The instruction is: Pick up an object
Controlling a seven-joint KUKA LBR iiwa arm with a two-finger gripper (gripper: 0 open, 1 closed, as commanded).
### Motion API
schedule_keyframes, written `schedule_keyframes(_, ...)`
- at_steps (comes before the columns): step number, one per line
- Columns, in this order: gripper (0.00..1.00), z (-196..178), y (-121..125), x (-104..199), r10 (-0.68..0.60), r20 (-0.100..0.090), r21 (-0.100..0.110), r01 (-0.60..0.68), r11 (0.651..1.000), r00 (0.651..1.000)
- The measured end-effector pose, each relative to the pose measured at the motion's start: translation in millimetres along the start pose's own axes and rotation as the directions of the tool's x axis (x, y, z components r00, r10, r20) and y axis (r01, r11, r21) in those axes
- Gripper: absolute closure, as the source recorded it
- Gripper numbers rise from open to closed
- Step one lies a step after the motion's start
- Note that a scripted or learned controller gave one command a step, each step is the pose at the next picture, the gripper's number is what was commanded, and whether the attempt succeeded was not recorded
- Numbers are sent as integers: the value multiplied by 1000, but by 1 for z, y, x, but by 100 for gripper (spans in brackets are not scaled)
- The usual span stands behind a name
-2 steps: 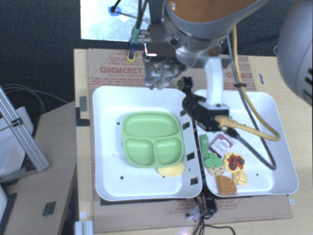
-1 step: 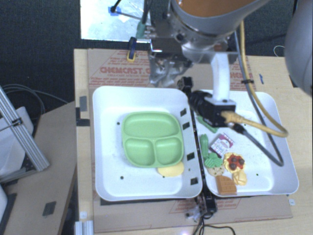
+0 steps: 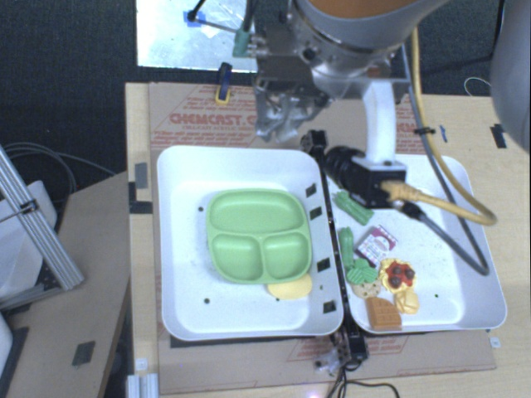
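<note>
Pale surface (image 3: 139, 114) against a dark floor (image 3: 66, 73), carrying a cardboard sheet (image 3: 199, 118) printed CHEMCAST and, on the sheet, two shallow white bins side by side with their inner walls touching. Grey arm (image 3: 373, 7), orange-banded, reaches in across the top of the view. Left bin (image 3: 178, 222), on the view's left: holds a green tray (image 3: 257, 235) of three compartments, lying flat near the middle, and a yellow disc (image 3: 290, 288) whose far part is tucked under the tray's near edge. Right bin (image 3: 465, 288): holds a cluster of small toy foods close to its left wall, well apart from the tray. Gripper (image 3: 280, 123): hangs over the cardboard sheet just beyond the far rim of the left bin, toward that bin's far right corner; it is blurred, and whether it is open or closed cannot be told. Within the cluster, from far to near: a long green piece (image 3: 354, 206), lying at a slant; a purple and white packet (image 3: 377, 243) with a short green piece (image 3: 346, 240) beside it toward the wall; a green leafy piece (image 3: 361, 274) just beside a red-topped piece (image 3: 399, 274); and a brown waffle square (image 3: 382, 313), nearest the front rim.
</note>
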State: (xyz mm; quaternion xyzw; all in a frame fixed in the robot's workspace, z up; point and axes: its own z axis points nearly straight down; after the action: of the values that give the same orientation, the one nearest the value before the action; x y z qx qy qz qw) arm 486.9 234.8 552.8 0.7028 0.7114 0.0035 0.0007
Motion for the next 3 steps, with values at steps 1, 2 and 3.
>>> schedule_keyframes(1,100,-11,0,0,-4,-1,-2,4,1000,1000)
schedule_keyframes(2,100,-22,1,0,-8,-2,-4,8,1000,1000)
schedule_keyframes(3,100,-33,1,0,-11,-3,-6,11,1000,1000)
